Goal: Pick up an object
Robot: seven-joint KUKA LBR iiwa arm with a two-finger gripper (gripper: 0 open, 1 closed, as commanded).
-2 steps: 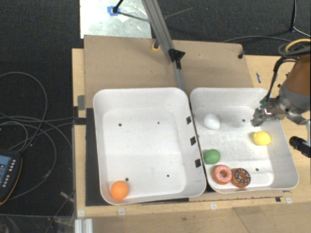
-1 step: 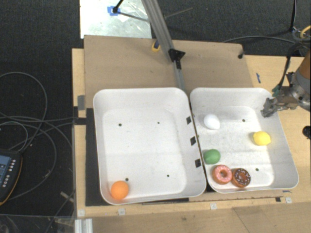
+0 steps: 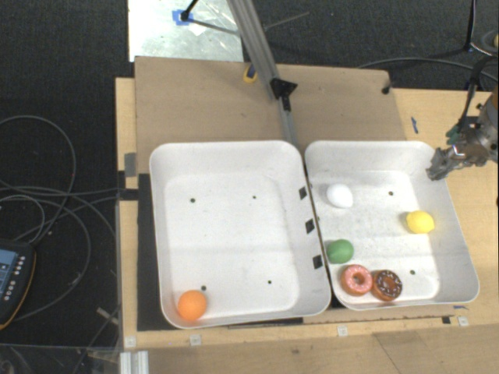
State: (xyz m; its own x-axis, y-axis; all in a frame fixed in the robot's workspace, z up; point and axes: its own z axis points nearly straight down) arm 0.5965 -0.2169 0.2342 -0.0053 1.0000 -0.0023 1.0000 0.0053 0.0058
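Unlabelled pink donut [image 3: 356,279] touching brown donut [image 3: 387,284], right bin [image 3: 460,244]

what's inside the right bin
Inside the right bin: white ball, yellow lemon, green ball, pink donut, chocolate donut. Nothing looks covered.

A robotics lab or test cell is indicated. A plywood counter [image 3: 327,100] is set on dark carpet [image 3: 62,45], where loose cables [image 3: 47,201] are trailed. A control pendant [image 3: 12,275] is seen at the left, and a metal pole [image 3: 253,29] is mounted above two white bins [image 3: 234,153].
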